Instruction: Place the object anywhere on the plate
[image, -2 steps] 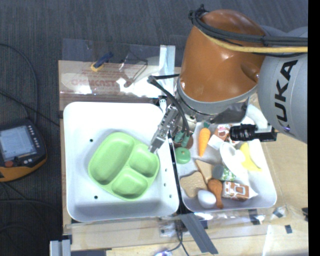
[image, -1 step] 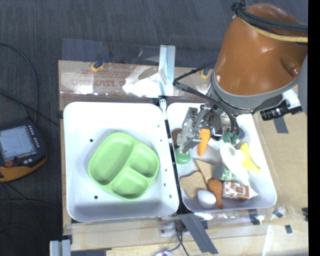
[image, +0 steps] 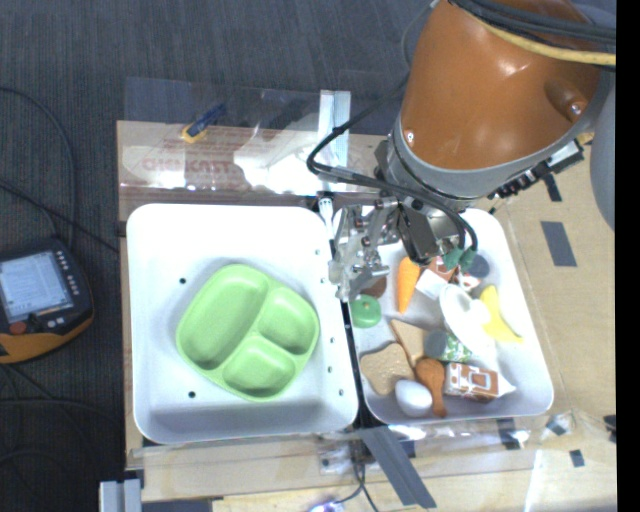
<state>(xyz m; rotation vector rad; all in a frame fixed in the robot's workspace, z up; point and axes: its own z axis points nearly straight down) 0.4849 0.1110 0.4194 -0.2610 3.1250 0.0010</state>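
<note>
A green plate (image: 250, 330) with three compartments lies in the left bin (image: 160, 240), with nothing on it. My gripper (image: 358, 285) hangs over the left edge of the right bin (image: 530, 370), close to the divider between the bins. Directly below it sits a small round green object (image: 365, 312), and an orange carrot (image: 405, 285) lies just to its right. No object visibly hangs from the gripper. The large orange band of the arm (image: 500, 80) covers the back of the right bin.
The right bin holds several toy foods: a bread slice (image: 383, 368), a white egg (image: 413, 397), a yellow banana (image: 497, 312), a white piece (image: 465, 312) and a small carton (image: 470, 380). A handheld pendant (image: 40, 290) lies off the bench at the left.
</note>
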